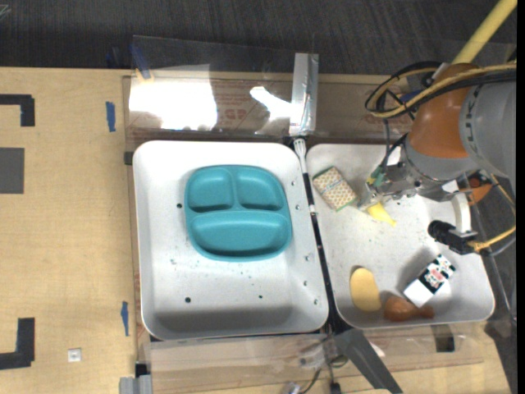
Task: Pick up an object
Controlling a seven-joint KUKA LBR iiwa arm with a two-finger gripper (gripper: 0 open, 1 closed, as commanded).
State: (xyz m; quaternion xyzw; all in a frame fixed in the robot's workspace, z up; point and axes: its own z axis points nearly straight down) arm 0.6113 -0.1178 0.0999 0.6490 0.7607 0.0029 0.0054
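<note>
My gripper (pixel 382 185) hangs low over the back part of the right bin (pixel 467 302), under the orange-banded wrist. A small yellow piece (pixel 379 213) lies just in front of it, touching or nearly touching its tip. To its left lies a tan patterned block (pixel 334 188), tilted. Toward the front of the bin lie a yellow oval object (pixel 365 289), a brown object (pixel 399 307) and a black-and-white box (pixel 431 279). The arm hides the gripper's own front.
The left bin (pixel 156 302) holds a teal divided plate (pixel 238 211). A metal divider (pixel 313 220) runs between the bins. Cables (pixel 402 89) loop behind the right bin, and a clear plastic sheet (pixel 213 97) lies behind the left one.
</note>
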